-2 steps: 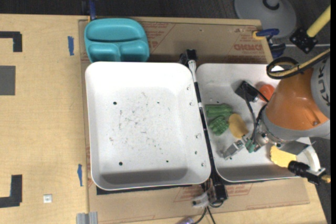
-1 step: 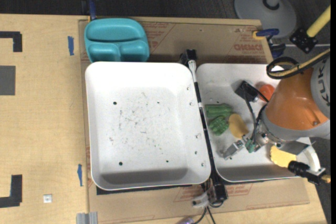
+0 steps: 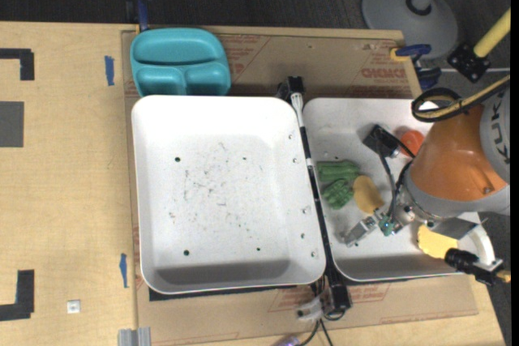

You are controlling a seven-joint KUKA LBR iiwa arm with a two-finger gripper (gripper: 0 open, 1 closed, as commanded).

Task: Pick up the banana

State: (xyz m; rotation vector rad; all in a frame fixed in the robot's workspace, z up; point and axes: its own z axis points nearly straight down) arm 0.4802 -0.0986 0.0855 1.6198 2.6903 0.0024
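1. I see the grey arm with its glossy orange band (image 3: 454, 166) reaching in over the right shallow white plastic bin (image 3: 340, 126).
2. The end effector (image 3: 369, 227) hangs low near that bin's front wall; I cannot tell how wide it stands or whether it grips anything.
3. A smooth yellow banana-like piece (image 3: 366, 192) lies just beside a lumpy green toy (image 3: 338, 181), mid-bin, partly hidden by the arm.
4. The left white bin (image 3: 219, 190) has a scuffed, speckled floor with rounded corners and lots of open room.
5. A teal moulded divided tray (image 3: 180, 61) sits on the tan cardboard-covered counter (image 3: 57, 198) behind it.
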